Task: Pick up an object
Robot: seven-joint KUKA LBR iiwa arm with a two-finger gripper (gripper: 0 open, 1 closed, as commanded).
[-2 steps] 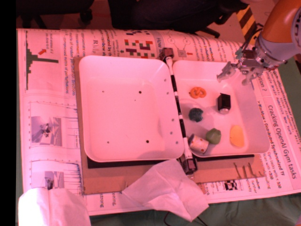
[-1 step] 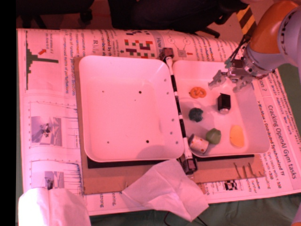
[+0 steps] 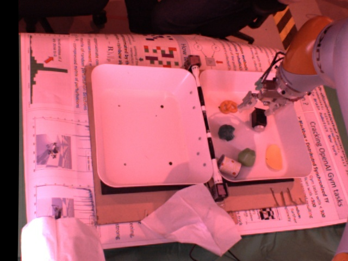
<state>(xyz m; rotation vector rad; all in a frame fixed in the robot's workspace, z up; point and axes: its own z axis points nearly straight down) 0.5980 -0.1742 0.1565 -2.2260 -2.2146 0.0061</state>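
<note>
While the open end effector hovers, right bin holds pretzel, dark cylinder, green ball.

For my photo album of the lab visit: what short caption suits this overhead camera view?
Robot arm's claw hovers above small objects in the right bin, near a dark cylinder.

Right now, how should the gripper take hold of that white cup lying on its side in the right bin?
Grip the white cup across its round body from above, probably. It lies tipped near the right bin's front left corner, with the green lump close on its right.
</note>
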